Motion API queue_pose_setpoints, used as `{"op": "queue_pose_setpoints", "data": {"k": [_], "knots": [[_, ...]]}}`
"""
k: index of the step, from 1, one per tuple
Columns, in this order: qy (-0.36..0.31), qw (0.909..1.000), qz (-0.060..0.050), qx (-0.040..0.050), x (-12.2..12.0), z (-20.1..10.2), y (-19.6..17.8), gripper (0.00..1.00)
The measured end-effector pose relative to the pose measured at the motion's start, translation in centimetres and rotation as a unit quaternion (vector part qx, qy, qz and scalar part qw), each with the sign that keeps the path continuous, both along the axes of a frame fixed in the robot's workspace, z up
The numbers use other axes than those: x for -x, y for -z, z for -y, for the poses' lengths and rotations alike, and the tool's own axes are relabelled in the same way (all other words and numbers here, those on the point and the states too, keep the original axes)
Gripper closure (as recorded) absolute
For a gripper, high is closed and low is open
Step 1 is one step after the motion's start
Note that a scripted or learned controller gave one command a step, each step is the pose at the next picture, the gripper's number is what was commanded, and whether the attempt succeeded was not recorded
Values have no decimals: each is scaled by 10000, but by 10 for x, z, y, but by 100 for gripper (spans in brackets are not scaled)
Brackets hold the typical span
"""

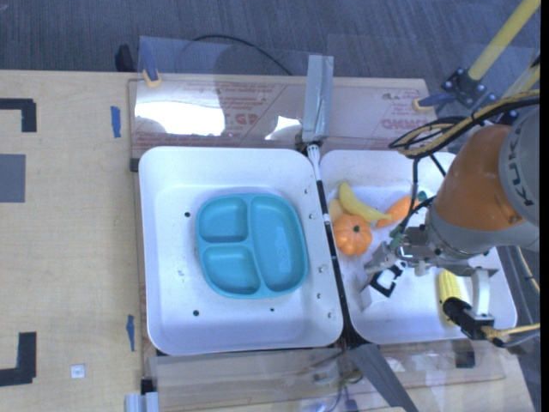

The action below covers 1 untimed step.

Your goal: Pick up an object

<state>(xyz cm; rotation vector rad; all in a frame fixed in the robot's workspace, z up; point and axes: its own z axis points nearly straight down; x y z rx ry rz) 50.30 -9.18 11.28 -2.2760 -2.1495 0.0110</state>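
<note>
Arm's orange wrist band (480, 183) topmost, hand (388, 273) low in right bin (412, 320), finger spread impossible to tell. Pumpkin (352, 235), banana (356, 202), corn (449, 288) lie loose beside. Nothing lifted; whole pick remains. Left bin: blue divided plate (252, 245).

A pale wooden desk (60, 264) carries black corner marks (21, 114) and blue tape bits (116, 120). Beyond it lies grey-blue carpeted floor (257, 11). Clear plastic sheeting (223, 101) at the back catches bright glare. A yellow pole (510, 28) slants at upper right.
</note>
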Motion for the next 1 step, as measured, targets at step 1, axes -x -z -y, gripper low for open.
{"op": "queue_pose_setpoints", "data": {"k": [1], "knots": [[-101,9999,87,13,-66,32,27,0]]}}
